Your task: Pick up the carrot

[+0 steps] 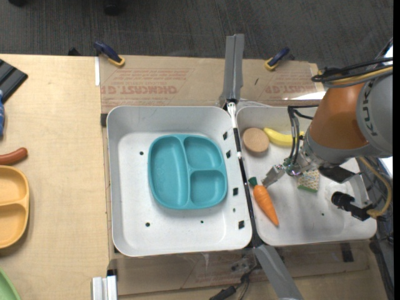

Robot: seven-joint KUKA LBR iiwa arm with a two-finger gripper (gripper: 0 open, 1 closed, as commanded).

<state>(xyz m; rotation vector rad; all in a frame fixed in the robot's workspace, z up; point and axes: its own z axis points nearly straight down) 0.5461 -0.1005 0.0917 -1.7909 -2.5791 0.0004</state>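
We see the arm (340, 120) reaching into the right bin (325, 227), hand (275, 175) lowered, fingers apart and clamped on nothing, just above the carrot (265, 204) lying near the divider.

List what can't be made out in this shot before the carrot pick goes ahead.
- Gripper: too small and blurred to tell whether its jaws are open or shut.
- Banana: its right end is hidden behind the arm's wrist.
- Small speckled object under the wrist: partly covered, identity unclear.
- Right bin: far right portion hidden by the arm.
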